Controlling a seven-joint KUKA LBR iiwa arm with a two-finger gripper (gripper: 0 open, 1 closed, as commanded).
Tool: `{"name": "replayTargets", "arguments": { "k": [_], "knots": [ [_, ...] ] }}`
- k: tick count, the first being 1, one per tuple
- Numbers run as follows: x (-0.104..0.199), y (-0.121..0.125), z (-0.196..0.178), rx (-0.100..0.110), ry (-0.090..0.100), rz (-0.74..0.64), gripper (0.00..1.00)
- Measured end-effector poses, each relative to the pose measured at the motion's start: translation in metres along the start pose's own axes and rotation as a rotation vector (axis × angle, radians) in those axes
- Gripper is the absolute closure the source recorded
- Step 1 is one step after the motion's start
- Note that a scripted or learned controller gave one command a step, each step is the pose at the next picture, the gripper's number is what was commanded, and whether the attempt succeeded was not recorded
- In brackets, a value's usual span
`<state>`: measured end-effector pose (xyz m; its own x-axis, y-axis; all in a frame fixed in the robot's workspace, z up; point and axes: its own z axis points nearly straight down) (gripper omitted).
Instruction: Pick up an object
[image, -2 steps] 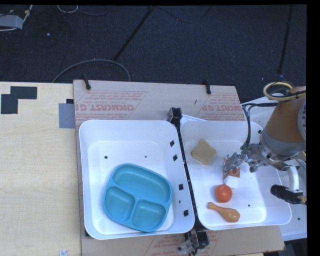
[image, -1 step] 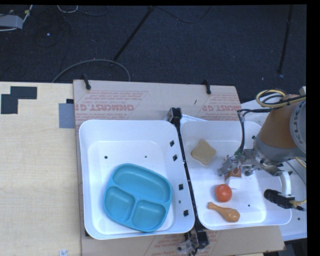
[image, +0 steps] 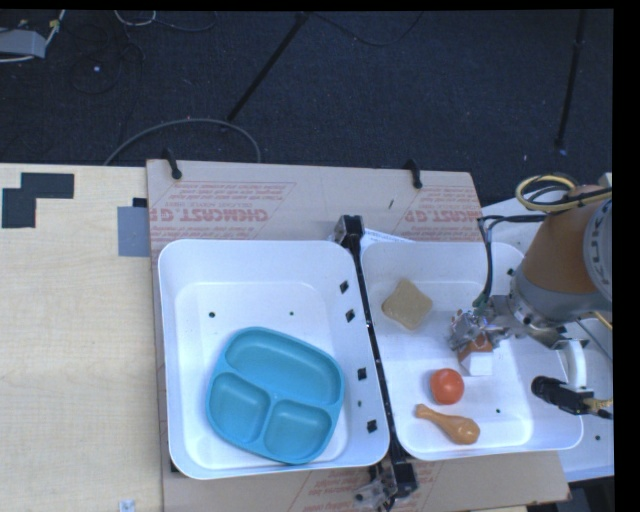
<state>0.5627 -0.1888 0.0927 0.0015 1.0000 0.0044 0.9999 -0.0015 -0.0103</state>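
In the right bin (image: 505, 432) lie a tan bread slice (image: 407, 304), a red tomato (image: 447, 385) and a tan drumstick-shaped piece (image: 450, 424). My gripper (image: 472, 337) reaches in from the right and sits low in that bin, to the right of the bread and just above the tomato. A small red and white object (image: 480, 354) lies right at the fingertips, whether between them or beside them is unclear.
The left bin (image: 190, 300) holds a blue divided plate (image: 273, 393). A black divider (image: 362, 330) runs between the two bins. The arm's orange band (image: 562, 250) and cables stand over the right bin's far right edge. Cardboard lies under both bins.
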Motion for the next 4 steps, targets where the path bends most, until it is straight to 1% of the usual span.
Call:
{"name": "replayTargets", "arguments": {
  "k": [1, 2, 3, 4],
  "knots": [
    [0.001, -0.002, -0.059, -0.007, -0.003, -0.004, 1.00],
    [0.009, 0.001, -0.103, -0.006, -0.003, -0.004, 1.00],
    [0.010, 0.004, -0.162, -0.008, -0.004, -0.004, 1.00],
    [0.059, 0.013, -0.144, -0.002, -0.002, -0.006, 1.00]
  ]
}}
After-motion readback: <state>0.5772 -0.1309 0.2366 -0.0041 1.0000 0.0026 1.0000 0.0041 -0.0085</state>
